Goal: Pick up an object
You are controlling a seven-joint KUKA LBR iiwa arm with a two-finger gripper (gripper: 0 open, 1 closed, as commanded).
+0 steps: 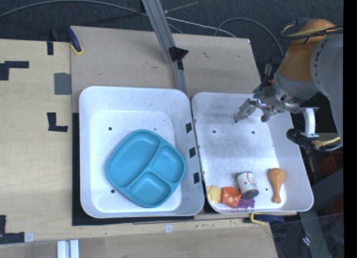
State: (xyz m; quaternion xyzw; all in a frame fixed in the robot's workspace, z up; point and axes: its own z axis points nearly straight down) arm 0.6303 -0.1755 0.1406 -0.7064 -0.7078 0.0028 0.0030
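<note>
My gripper (252, 116) hangs over the far part of the right bin (234, 139), its two fingers spread open with nothing between them. Along that bin's near edge lie several small things: a yellow piece (214, 194), an orange-red piece (231, 196), a white can with a red mark (246, 182) and a tan drumstick-shaped toy (276, 182). A purple bit (247, 201) peeks out beside the orange-red piece. The gripper is well apart from all of them, toward the far side.
The left bin (95, 139) holds a blue divided plate (146, 167). A grey metal pole (159, 22) slants in from the top toward the gap between the bins. Cables trail across the dark floor behind the bench.
</note>
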